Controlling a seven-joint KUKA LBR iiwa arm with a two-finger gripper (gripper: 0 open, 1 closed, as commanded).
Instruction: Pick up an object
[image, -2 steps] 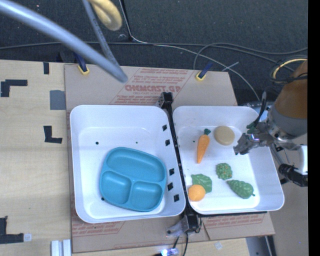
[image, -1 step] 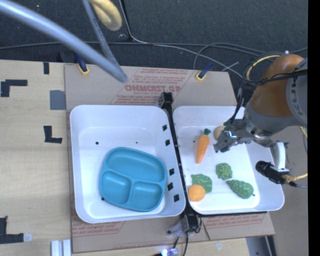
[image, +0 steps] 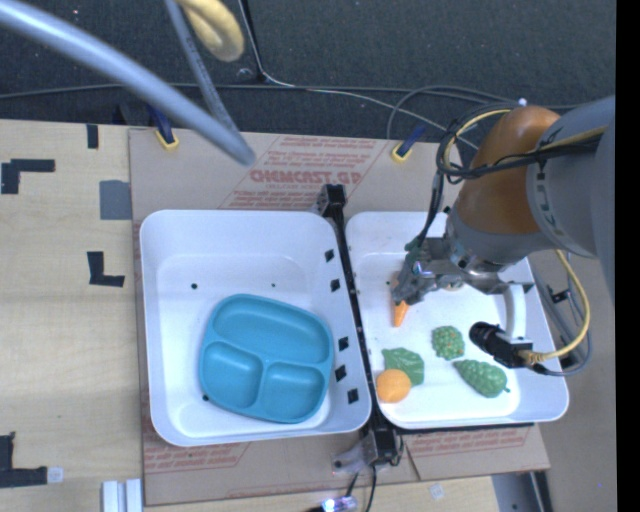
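Toward the right white bin's (image: 540, 408) left side, a small orange carrot-shaped plastic toy (image: 400, 313) is seen pinched at its top between the two-finger gripper's (image: 406, 295) closed fingers, and it is judged light, stiff, somewhat slippery.

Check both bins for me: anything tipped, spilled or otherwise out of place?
Nothing stands out. The blue tray lies flat in the left bin. In the right bin, the orange ball and green pieces sit loose, and the claw is just above the carrot.
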